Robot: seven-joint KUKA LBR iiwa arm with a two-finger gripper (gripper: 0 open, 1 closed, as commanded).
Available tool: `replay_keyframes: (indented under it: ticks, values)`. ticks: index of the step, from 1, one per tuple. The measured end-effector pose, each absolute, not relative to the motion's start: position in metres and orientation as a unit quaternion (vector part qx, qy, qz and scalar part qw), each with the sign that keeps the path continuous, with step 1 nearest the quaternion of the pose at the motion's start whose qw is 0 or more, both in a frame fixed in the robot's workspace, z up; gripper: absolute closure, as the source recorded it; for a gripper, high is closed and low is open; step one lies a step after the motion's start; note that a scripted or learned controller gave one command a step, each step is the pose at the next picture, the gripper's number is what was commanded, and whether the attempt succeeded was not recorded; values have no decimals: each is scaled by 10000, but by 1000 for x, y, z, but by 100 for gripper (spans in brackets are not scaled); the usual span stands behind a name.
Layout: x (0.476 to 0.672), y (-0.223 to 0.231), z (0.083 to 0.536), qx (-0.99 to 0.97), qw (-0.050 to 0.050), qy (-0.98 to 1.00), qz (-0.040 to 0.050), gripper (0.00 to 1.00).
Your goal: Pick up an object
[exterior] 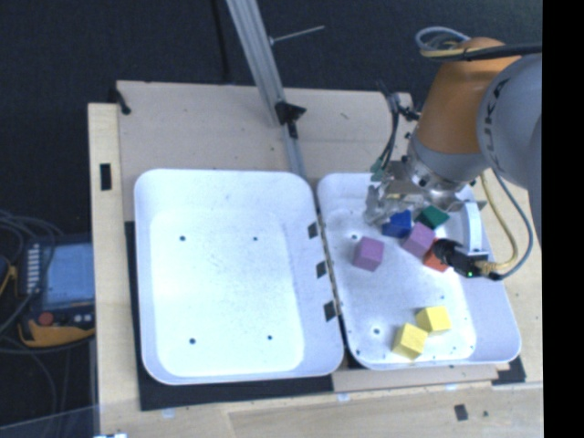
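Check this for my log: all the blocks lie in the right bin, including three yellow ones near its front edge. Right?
Not quite: the camera view shows two yellow blocks, not three. They lie in the right bin near its front edge, as the other blocks do further back.

Small coloured blocks (370, 254) scattered in the right bin (497, 336)

White bins (228, 190), two yellow blocks (435, 318), purple blocks (369, 254), blue block (398, 225), green block (432, 217)

The right bin's (360, 345) middle floor lies open; a purple block (369, 254) and, apparently touching, blue (398, 225), lilac (420, 240) and green (432, 217) blocks crowd its far end.
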State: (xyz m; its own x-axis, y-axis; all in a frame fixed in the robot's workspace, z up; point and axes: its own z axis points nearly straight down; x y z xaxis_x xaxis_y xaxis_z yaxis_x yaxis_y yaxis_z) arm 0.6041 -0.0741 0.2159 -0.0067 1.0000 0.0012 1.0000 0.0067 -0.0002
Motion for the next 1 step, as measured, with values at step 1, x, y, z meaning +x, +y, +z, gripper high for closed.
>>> replay_keyframes:
  ticks: [1]
  values:
    - [611,-19,213,-7044,0,-7098,-8,100]
